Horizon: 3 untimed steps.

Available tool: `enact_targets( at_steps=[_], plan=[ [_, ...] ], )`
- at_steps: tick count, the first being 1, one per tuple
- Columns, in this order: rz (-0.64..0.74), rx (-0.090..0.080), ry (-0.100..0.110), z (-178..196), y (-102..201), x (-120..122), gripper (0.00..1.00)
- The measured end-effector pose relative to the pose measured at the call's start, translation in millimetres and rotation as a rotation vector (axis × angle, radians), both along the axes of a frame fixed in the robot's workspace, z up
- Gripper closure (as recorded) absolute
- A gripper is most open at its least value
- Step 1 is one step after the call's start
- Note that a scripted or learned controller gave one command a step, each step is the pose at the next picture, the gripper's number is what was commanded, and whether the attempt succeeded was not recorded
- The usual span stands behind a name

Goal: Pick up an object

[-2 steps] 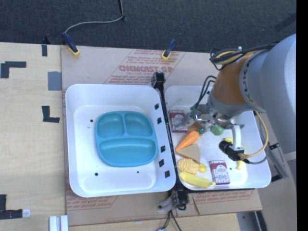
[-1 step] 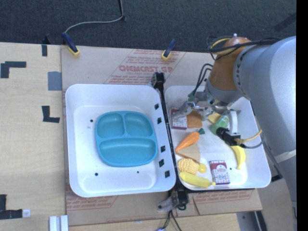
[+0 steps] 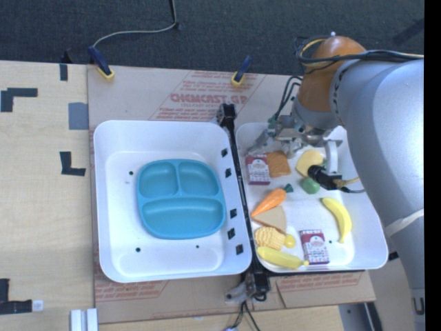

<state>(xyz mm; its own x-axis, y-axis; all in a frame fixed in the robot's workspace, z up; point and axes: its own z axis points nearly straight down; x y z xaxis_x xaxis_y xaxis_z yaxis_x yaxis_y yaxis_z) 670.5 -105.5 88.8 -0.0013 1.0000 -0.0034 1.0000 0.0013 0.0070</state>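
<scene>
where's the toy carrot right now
The toy carrot lies in the right bin, near its left wall and about mid-height in the camera view, just above the pale wedge and below the small red carton.

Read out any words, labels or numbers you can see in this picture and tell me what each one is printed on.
"CHEMCAST GP": red print on the brown cardboard sheet under the bins, repeated fainter along its edges.
Upper red-and-white box: label print too small to read.
Lower red-and-white box: label print too small to read.
No other text is legible.
</scene>
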Motion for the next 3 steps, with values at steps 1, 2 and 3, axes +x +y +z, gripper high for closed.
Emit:
enact_targets(
  at_steps=[1, 2, 3],
  plan=[
    [0.001, -0.002, -0.001, 9.6, 0.2, 0.1, 1.00],
    [0.001, -0.002, 0.000, 9.3, 0.1, 0.0, 0.00],
    [-0.001, 0.002, 0.006, -3.2, 9.7, -30.6, 0.00]
  ],
)
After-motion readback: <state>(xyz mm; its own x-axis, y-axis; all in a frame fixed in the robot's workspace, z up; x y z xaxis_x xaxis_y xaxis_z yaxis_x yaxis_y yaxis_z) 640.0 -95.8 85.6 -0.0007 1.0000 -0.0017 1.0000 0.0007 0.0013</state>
